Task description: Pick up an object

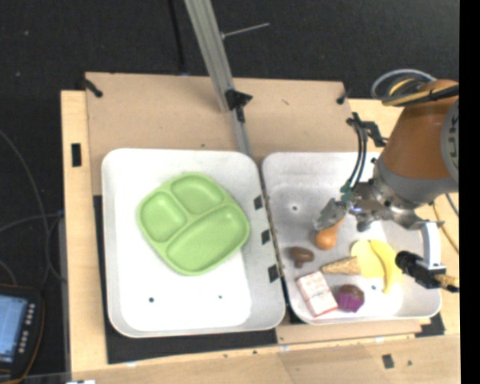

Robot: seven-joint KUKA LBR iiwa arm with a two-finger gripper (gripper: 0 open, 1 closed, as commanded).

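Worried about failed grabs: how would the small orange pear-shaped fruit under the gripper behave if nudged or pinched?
The orange fruit looks rounded and smooth, so it would probably roll or squirt sideways under the gripper. It lies apart from the brown piece, so little would stop it. It is probably light.

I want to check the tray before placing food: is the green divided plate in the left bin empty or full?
Empty. The green plate lies flat in the left bin, and its three compartments show only bare green.

Two bins sit side by side on the counter (304,94). The left bin (128,294) holds a divided plate (194,223). The right bin (304,174) holds an onion (326,238), a cone (342,267), a banana (382,262) and a small box (316,293), clustered toward its near edge.
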